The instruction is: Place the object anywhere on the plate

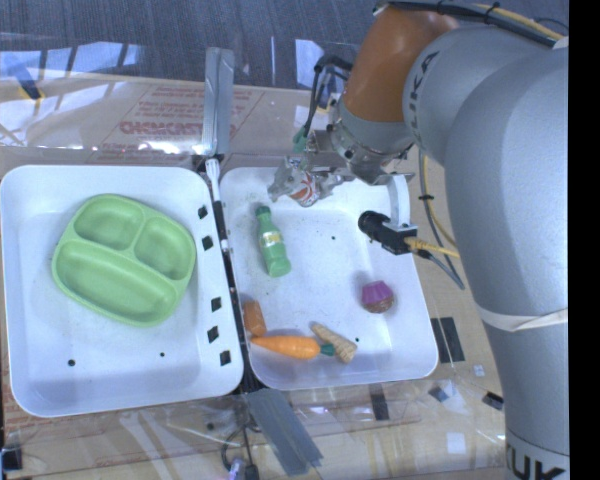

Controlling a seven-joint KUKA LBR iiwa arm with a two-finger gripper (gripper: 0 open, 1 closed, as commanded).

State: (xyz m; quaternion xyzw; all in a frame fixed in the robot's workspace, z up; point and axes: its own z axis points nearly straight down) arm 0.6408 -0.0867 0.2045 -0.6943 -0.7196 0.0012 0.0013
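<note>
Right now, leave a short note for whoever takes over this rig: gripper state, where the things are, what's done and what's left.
Gripper: over the back edge of the right bin, a small red-and-white thing at its fingers; whether it is gripped, I cannot tell.
Green plate: in the left bin, nothing on it.
Right bin also has a green bottle, a purple piece, a carrot, a small orange piece and a tan piece.
Done: nothing placed yet.
Left: get an object onto the plate.
</note>
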